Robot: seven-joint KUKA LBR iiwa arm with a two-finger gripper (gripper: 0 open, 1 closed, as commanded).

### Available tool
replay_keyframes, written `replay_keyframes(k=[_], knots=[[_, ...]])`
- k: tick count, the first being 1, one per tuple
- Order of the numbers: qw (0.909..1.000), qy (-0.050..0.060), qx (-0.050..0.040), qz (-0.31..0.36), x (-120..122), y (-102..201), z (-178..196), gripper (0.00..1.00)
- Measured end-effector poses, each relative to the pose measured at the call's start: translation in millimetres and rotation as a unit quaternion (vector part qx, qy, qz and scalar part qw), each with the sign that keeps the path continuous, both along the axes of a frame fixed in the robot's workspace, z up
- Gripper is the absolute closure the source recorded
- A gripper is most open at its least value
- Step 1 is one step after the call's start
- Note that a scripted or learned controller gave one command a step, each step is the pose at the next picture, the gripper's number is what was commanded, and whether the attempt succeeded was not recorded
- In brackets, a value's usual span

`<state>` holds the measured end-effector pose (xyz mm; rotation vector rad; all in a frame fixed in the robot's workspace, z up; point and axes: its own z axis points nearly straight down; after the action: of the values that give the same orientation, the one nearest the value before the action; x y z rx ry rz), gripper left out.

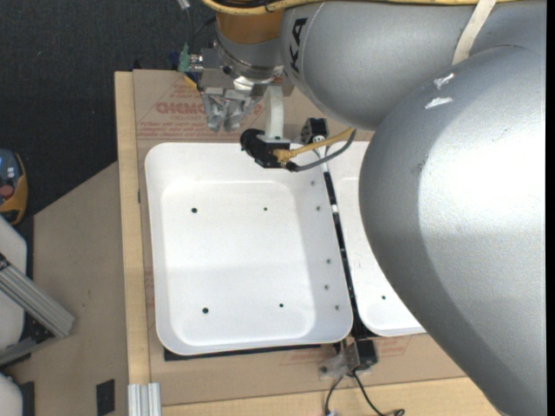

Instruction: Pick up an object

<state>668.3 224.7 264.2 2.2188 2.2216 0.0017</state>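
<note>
My gripper (228, 116) hangs below the orange wrist band at the top of the camera view. It is over the brown bench surface just behind the far rim of the left white bin (160, 232). Nothing shows in its grasp. The left bin's floor shows plain white with a few small dark dots. The bulky grey arm covers most of the right white bin (386, 319), so whatever lies in it is hidden.
A black divider strip (340, 237) runs between the two bins. The brown bench board (139, 319) frames the bins on the left and front. A metal rail (35, 302) and dark floor lie off the bench's left side.
</note>
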Motion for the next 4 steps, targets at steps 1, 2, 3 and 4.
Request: replay_keyframes(k=[1, 2, 3, 4], knots=[[1.0, 0.007, -0.0011, -0.001, -49.6, -0.6, -79.7, 1.0], [1.0, 0.004, -0.0031, -0.007, -52.2, -128.8, -109.9, 1.0], [1.0, 0.0, 0.0013, 0.001, -8.0, -72.6, -126.1, 1.0], [1.0, 0.002, 0.0017, 0.003, -4.6, 5.3, -183.4, 1.0]])
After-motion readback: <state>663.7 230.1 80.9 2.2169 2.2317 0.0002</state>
